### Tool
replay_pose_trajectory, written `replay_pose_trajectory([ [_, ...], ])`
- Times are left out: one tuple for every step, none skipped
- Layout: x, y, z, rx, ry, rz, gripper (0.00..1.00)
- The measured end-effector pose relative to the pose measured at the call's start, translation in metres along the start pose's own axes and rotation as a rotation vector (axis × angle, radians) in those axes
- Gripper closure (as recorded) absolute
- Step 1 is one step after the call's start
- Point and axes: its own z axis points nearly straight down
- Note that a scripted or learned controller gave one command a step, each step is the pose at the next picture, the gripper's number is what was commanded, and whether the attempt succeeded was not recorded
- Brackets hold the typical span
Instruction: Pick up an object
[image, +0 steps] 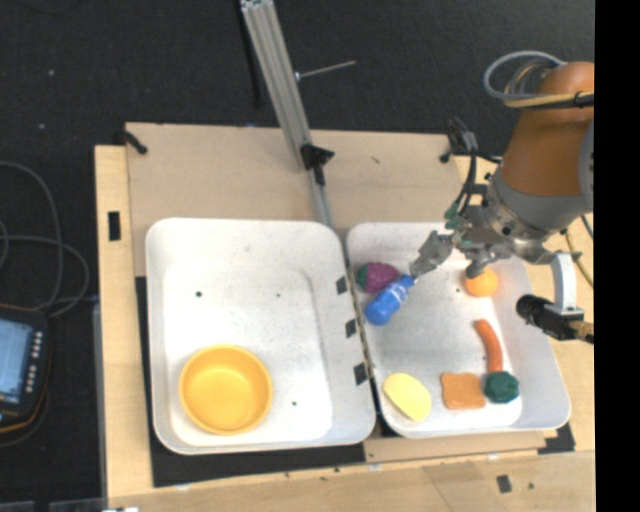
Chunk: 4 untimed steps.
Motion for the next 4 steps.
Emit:
replay_pose_trajectory([
  [0.000,0.000,0.000,-0.001,0.000,0.001,0.00],
  [0.005,0.001,0.045,0.004,-0.003,0.006,0.00],
  [-0.003,0.002,0.089,0.004,-0.004,0.005,0.00],
  [0.000,0.009,0.147,0.003,-0.002,0.005,0.00],
])
